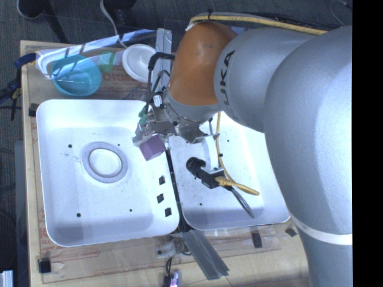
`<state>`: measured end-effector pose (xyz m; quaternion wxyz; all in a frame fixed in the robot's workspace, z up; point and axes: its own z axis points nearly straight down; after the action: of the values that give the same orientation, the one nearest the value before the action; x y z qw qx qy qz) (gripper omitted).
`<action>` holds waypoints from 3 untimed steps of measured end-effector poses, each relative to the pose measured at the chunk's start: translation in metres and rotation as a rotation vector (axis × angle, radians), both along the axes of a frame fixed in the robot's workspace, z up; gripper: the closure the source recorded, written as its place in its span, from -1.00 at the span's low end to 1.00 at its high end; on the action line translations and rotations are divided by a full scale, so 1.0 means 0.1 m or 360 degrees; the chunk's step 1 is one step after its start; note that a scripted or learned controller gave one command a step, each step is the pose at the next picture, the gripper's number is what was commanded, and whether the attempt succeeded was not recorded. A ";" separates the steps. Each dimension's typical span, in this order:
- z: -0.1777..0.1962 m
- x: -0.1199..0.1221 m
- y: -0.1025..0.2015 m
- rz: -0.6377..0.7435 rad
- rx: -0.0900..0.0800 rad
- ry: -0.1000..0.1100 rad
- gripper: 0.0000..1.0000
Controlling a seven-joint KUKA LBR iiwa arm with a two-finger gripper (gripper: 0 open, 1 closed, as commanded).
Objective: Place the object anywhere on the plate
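Plate (88, 163) single, one purple block (151, 147) in jaws

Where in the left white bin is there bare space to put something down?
Bare floor lies between the plate and the left bin's near and left walls. It is crowded at the bin's right wall, where the gripper holds the purple block.

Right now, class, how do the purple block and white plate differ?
The purple block is angular and tilted; the white plate is round and lies flat. The block is at the gripper, by the left bin's right edge; the plate lies centrally. Both are over that bin.
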<state>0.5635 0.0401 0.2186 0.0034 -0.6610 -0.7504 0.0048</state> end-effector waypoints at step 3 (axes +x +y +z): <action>0.48 -0.77 0.03 -0.0335 -0.0004 -0.0003 1.00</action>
<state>0.4865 0.0426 0.2670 0.0025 -0.7362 -0.6767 0.0048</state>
